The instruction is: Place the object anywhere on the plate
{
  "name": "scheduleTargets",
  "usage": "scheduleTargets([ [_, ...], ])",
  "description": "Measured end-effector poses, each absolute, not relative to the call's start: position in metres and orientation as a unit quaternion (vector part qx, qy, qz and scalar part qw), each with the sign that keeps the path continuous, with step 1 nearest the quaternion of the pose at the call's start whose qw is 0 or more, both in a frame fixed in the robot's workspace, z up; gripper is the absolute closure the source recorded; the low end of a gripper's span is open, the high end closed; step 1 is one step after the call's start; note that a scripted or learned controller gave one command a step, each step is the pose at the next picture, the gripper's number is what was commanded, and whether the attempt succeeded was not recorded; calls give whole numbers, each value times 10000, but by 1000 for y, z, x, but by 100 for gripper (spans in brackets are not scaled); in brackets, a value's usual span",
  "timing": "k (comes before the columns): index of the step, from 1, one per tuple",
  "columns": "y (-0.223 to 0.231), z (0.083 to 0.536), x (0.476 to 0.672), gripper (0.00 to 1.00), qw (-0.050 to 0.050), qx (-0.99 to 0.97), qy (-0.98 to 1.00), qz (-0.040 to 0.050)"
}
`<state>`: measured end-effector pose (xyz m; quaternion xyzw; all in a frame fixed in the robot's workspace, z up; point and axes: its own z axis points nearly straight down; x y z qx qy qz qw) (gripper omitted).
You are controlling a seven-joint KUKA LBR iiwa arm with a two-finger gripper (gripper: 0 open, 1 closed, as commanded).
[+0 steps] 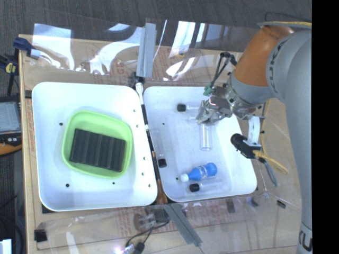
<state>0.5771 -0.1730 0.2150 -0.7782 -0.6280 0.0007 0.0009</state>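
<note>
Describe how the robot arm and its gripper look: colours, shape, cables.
The arm is thick and rounded, grey, with an orange band above the wrist. The gripper is small, metallic silver-grey, with angular parts. Thin dark cables loop from the wrist down to the gripper.

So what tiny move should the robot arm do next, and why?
Probably lower straight down a little onto the clear tube. The gripper sits just above the tube's top end in the right bin, and nothing shows between its fingers. The green plate waits in the left bin.
</note>
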Motion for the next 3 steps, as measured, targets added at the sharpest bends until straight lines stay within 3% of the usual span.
scheduleTargets([
  [1, -97, 208, 592, 100, 22, -8022, -5971, 14],
  [2, -44, 190, 620, 100, 14, -7915, -6111, 9],
  [3, -45, 191, 620, 0, 13, -7915, -6112, 8],
])
